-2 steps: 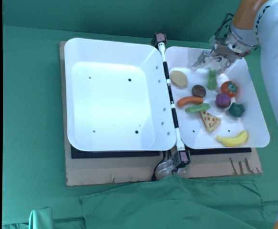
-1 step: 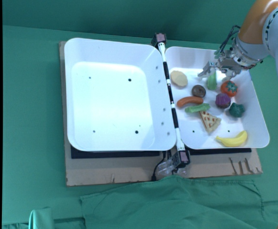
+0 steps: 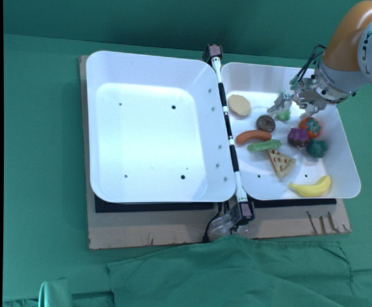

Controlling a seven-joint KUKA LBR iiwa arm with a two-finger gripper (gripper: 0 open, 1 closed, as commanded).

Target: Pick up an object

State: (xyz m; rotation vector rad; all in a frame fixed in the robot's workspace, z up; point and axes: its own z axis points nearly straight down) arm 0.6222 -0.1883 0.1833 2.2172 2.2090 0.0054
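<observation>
Gripper (image 3: 287, 107) sits low in the right bin (image 3: 346, 171), fingers pinched on a small green thing (image 3: 284, 115). Donut (image 3: 266, 123), strawberry (image 3: 311, 127) and potato (image 3: 240, 105) crowd close by.

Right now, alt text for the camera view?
The gripper hovers over a small green toy in the right bin, among toy foods including a banana and waffle slice. The left bin sits alongside.
</observation>
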